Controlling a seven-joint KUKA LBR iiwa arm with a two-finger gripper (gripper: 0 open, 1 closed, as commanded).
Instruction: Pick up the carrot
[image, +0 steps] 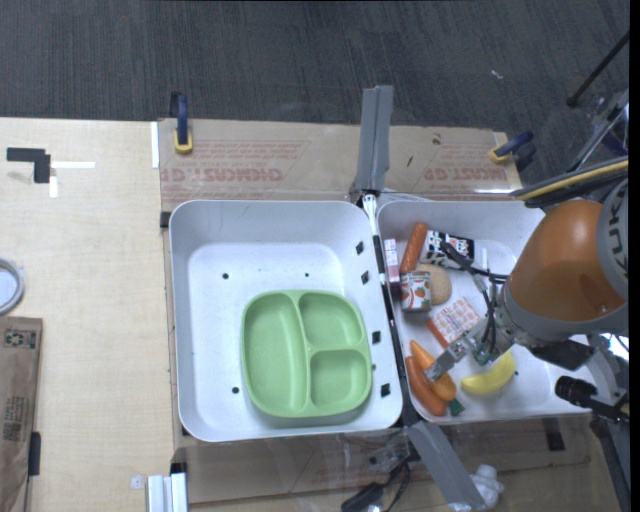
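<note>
The carrot, orange with a small green end, lies in the front left corner of the right bin, along its left wall. My gripper is low over the carrot's upper part, reaching in from the right and covering part of it. The grey arm with its orange band rises behind it over the right half of the bin. The carrot rests on the bin floor.
A yellow banana lies just right of the carrot. A long orange item, a small can and packets crowd the bin's back left. The left bin holds a green divided plate.
</note>
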